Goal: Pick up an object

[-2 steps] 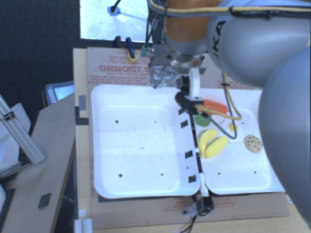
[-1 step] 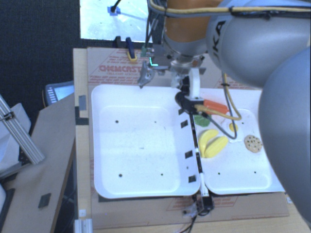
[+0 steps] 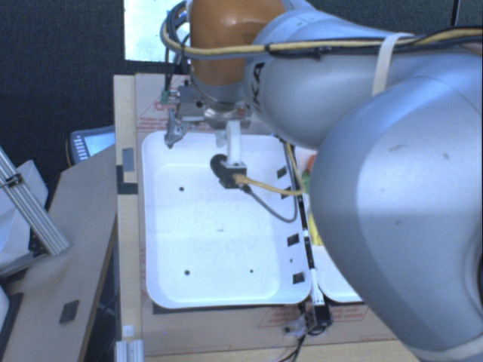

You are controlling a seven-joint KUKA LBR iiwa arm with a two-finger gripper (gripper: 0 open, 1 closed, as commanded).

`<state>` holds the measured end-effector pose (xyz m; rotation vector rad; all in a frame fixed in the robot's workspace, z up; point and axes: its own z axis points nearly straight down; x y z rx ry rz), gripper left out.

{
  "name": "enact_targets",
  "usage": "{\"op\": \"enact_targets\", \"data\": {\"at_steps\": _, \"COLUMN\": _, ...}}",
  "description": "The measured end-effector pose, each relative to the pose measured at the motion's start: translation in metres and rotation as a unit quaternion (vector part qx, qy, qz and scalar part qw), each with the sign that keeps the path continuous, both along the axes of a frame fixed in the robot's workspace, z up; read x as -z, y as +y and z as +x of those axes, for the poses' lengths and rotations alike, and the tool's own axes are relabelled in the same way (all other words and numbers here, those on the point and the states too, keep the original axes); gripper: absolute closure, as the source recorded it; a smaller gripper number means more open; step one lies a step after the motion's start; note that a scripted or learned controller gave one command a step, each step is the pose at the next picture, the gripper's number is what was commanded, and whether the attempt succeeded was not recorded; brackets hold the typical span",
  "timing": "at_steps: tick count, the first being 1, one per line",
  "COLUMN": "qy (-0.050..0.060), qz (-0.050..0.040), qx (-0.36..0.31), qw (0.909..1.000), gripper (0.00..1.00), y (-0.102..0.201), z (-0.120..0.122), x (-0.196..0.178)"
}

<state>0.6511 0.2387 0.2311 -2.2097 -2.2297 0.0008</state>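
My gripper (image 3: 175, 133) hangs over the far left corner of the left bin (image 3: 219, 232), just above its back rim. I see nothing held in it. The grey arm with its orange band (image 3: 226, 21) reaches in from the right and covers most of the right bin (image 3: 339, 289). Along that bin's left edge, small slivers of coloured things peek out from under the arm: something green and red (image 3: 306, 173) and something yellow (image 3: 314, 236). Their shapes are hidden.
The left bin's white floor shows a few small dark dots. A black divider strip (image 3: 302, 240) runs between the two bins. A metal rail (image 3: 30, 210) and a tablet-like device (image 3: 90, 143) lie on the side table at left.
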Motion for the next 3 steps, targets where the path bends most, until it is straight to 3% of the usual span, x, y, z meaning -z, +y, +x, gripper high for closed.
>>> {"op": "enact_targets", "data": {"at_steps": 1, "qy": -0.003, "qz": 0.0007, "qx": 0.002, "qw": 1.0000, "gripper": 1.00, "y": -0.004, "z": 0.001, "x": -0.016}}
{"op": "enact_targets", "data": {"at_steps": 2, "qy": -0.005, "qz": 0.0019, "qx": 0.001, "qw": 1.0000, "gripper": 1.00, "y": -0.003, "z": -0.049, "x": -0.113}}
{"op": "enact_targets", "data": {"at_steps": 3, "qy": -0.007, "qz": 0.0036, "qx": 0.000, "qw": 1.0000, "gripper": 1.00, "y": -0.003, "z": -0.118, "x": -0.238}}
